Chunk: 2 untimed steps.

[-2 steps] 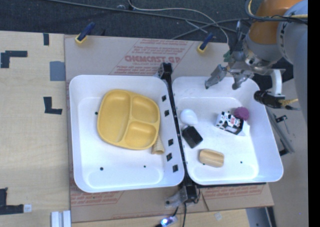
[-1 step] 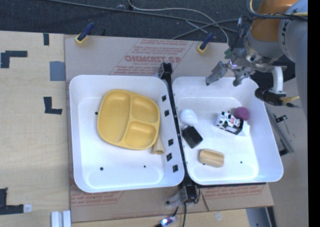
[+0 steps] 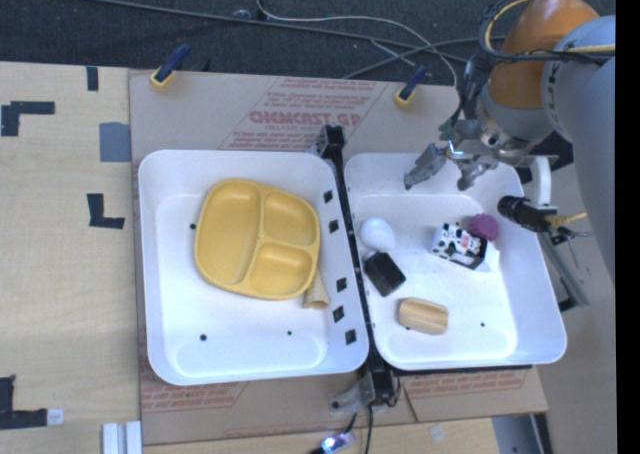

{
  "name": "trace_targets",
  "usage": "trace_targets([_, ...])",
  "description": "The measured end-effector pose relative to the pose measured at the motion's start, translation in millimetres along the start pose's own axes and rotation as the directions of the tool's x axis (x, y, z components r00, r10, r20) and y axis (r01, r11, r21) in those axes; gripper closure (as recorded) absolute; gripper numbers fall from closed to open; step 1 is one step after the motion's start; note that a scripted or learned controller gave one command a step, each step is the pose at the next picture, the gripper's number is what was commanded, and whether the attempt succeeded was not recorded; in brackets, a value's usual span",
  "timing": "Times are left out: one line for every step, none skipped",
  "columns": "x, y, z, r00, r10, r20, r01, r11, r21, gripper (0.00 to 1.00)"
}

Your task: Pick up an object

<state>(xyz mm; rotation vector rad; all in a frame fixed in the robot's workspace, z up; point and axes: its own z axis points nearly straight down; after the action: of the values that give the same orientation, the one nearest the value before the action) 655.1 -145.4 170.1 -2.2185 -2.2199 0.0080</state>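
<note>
1. The two-finger gripper (image 3: 446,169) hangs over the far part of the right-hand white plastic bin (image 3: 540,337), its two grey fingers spread apart with nothing between them: released, holding no object.

2. The nearest candidate looks to be the small black-and-white patterned block (image 3: 461,243), which lies just below the gripper in the view, toward the bin's near side and slightly toward the arm's side. Its long axis runs at a slant, roughly from upper left to lower right.

3. Touching that block on the arm's side is a rounded purple object (image 3: 484,226), soft-looking; the two sit so close that a grasp on one may nudge the other.

4. Further from the gripper, toward the divider between the bins, sit a smooth white rounded object (image 3: 377,233) and, just beside it, a flat black rectangular piece (image 3: 383,273) lying diagonally.

5. Well beyond these, near the bin's front edge, lies a tan, rounded, wood-like block (image 3: 422,315), its long axis roughly across the view.

6. The left-hand white bin (image 3: 165,322), well apart from the gripper, holds a yellow plastic divided plate (image 3: 257,238) with a small tan cone-shaped piece (image 3: 316,293) at its near edge.

7. Judgement: the coming move is a short descent toward the patterned block, with the fingers set across its narrow side.
</note>
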Motion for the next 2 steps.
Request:
trace_targets([-4,2,45,1.000,0.000,0.000,0.000,1.000,-0.001,0.00])
trace_targets([-4,2,88,1.000,-0.001,0.001,0.001,1.000,-0.004,0.00])
